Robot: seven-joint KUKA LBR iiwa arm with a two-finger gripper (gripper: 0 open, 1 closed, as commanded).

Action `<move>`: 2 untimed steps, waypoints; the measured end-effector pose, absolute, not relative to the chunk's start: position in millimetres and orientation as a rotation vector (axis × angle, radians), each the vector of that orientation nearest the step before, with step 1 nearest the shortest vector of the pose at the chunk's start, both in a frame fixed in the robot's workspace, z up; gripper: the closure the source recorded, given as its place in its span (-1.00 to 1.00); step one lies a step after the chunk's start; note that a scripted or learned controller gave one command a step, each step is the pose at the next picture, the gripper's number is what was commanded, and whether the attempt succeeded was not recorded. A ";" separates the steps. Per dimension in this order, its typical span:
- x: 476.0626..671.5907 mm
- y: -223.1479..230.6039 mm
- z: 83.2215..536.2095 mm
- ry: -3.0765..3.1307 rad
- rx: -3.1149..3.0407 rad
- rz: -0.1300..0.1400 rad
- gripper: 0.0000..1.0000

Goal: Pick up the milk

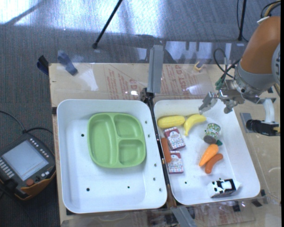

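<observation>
The tool (217, 103) hovers spread at the right bin's (248, 145) far edge; the milk (223, 187) at its near corner could be missed.

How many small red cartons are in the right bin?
2. One red carton lies below the yellow items; the second lies just nearer the camera. None appears hidden.

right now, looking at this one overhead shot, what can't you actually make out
- Print on the black-and-white cow-patterned milk carton: too small in the camera view.
- Labels on the two small red cartons: blurred.
- The grey two-finger gripper: small against the bench; whether it holds anything is not readable.
- The dark object under the small green-topped cup: too blurred to name.
- The orange arm: cut off by the right edge.
</observation>
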State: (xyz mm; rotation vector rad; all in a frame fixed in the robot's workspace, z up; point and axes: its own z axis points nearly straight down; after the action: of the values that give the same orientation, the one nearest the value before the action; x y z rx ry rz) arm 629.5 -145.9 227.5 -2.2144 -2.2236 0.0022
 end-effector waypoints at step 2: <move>582.0 0.4 185.9 -2.185 -2.251 0.005 -1.00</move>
State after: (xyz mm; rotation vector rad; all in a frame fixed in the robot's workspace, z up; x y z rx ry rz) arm 582.0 0.4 185.9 -2.2512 -2.1855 0.0052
